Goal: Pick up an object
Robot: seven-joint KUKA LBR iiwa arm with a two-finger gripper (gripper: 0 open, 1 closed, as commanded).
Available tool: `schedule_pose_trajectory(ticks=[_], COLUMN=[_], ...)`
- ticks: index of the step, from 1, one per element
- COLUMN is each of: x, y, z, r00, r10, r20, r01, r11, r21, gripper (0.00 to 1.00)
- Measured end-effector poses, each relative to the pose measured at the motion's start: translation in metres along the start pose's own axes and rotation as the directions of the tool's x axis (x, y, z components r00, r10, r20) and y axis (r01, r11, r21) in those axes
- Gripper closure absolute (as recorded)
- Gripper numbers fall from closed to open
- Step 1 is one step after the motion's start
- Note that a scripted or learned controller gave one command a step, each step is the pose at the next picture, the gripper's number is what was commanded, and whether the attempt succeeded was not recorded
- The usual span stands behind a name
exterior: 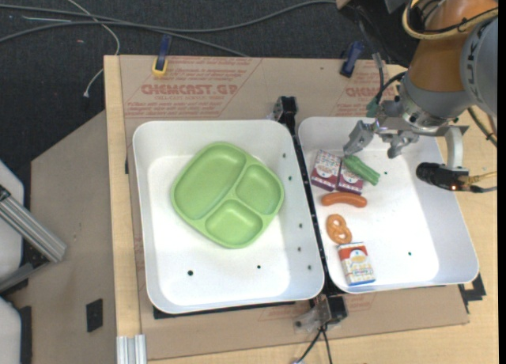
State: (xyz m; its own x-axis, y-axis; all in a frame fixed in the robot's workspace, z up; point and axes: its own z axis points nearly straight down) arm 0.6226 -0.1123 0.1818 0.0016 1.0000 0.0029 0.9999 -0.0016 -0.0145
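Gripper [378, 140] hangs over the far part of the right bin [443, 236], fingers spread apart: one grey finger [356, 139] reaches toward the left, the other [398, 144] sits to its right, with bare white bin floor visible in the gap. Nothing between the fingers; no contact with any object can be made out. Nearest item is a green stick-shaped piece [361, 170], lying at a slant just below the left finger, its lower end resting over the right one of two small boxes [326, 171] with dark red and white printing; the two boxes sit side by side and touching. Just in front of them lies one orange-red sausage-shaped piece [343, 200], lengthwise across the bin. Next toward the camera: one orange pretzel-shaped piece [338, 228], then one small white carton [356, 264] with a red and blue label, near the front rim. Count in right bin: 2 boxes, 1 green stick, 1 sausage, 1 pretzel, 1 carton, all clustered along the bin's left side; the right half is bare white. Left bin [150, 164] holds one light green divided plate [228, 194] with three compartments, roughly centred and turned at an angle. Both bins rest on a cardboard-covered tabletop [126, 101].
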Motion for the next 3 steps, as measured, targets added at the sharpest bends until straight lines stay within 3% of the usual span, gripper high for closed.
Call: schedule_pose_trajectory(ticks=[1, 3], x=[0.000, 0.002], y=[0.003, -0.001], z=[-0.007, 0.090], r00=[1.000, 1.000], r10=[-0.002, -0.001], r20=[0.002, 0.003], r01=[0.002, 0.001], r11=[1.000, 1.000], r21=[-0.013, -0.020], gripper=[0.00, 0.00])
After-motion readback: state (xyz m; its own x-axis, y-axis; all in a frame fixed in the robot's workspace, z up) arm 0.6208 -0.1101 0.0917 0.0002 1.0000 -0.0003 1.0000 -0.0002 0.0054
